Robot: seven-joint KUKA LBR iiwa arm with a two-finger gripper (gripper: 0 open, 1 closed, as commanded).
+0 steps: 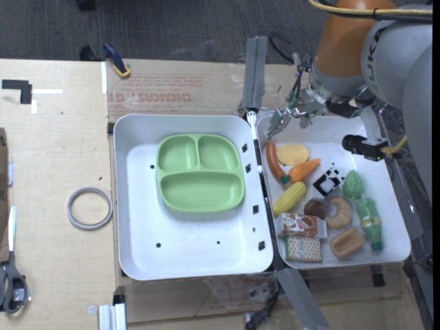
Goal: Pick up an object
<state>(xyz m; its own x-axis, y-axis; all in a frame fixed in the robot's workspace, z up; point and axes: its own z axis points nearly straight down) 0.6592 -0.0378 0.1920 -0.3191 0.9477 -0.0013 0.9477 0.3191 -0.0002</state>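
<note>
The right bin (392,177) holds several toy foods. Among them are a red sausage (273,160), a yellow wedge (293,154), a carrot (303,170), a corn cob (289,198), a black-and-white cube (328,181), a green bottle (369,222), a croissant (337,212) and a bread loaf (346,243). My gripper (291,115) hangs over the bin's far left corner, just above the sausage and the wedge. Its fingers are spread open with nothing between them.
The left bin (134,239) holds a green divided plate (201,172). On the bench to the left lie a tape ring (90,207) and scissors (12,284). A blue clamp (117,60) sits at the cardboard's far corner. The arm's body (405,53) fills the upper right.
</note>
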